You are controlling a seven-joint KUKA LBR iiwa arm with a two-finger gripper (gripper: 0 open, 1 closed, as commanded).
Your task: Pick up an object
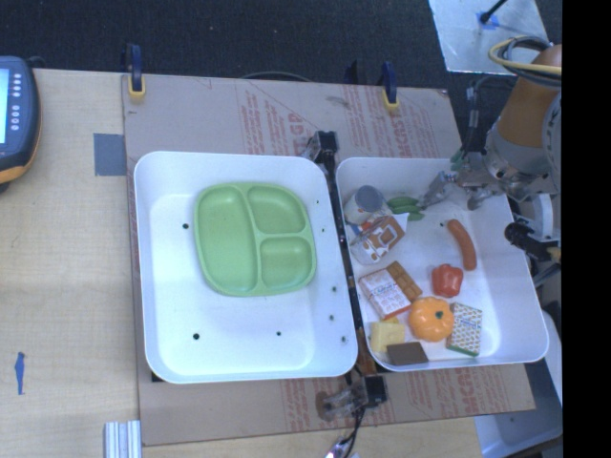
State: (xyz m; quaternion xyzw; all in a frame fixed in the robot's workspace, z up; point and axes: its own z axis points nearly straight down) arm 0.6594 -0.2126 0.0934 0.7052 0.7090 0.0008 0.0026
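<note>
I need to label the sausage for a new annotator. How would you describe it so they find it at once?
Look in the right bin, the one crowded with toy food. Along its right side, above the red pepper, lies the sausage: a slim reddish-brown stick, the only long, round-ended piece there.

Light wooden bench (67,275) across the frame, brown printed cardboard sheet (277,117) at centre, two shallow white bins (153,284) on it, grey-orange handheld pendant (14,113) upper left

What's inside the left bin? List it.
The left bin holds one green divided plate, lying flat with three compartments, nothing in them. Small dark dots mark the bin floor around it. Whatever lies beneath the plate is covered.
</note>
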